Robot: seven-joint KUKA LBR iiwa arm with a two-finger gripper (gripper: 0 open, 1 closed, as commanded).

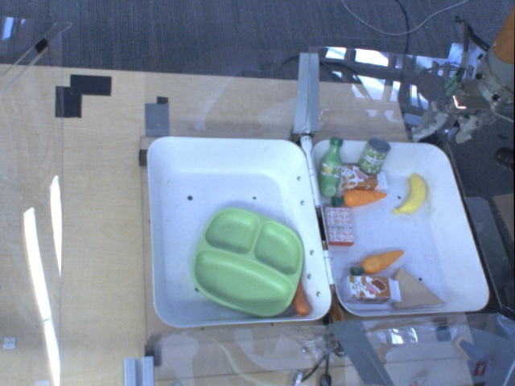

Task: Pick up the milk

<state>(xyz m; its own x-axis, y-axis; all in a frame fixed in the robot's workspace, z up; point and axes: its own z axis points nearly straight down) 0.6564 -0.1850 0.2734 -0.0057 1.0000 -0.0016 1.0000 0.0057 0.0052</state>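
Observation:
A small red and white carton [339, 226], which looks like the milk, lies flat near the left wall of the right bin [451, 240]. My gripper [447, 125] hangs over the bin's back right corner, well away from the carton and up to its right. Its fingers stand open with nothing between them. The orange band of the arm [504, 40] sits at the top right.
The right bin also holds a green bottle [330, 167], a green-labelled jar [373, 156], a banana [412, 194], two carrots [364, 199] [382, 260], a second carton [370, 288] and a brown wedge [414, 290]. A green divided plate [248, 261] lies in the left bin [201, 183].

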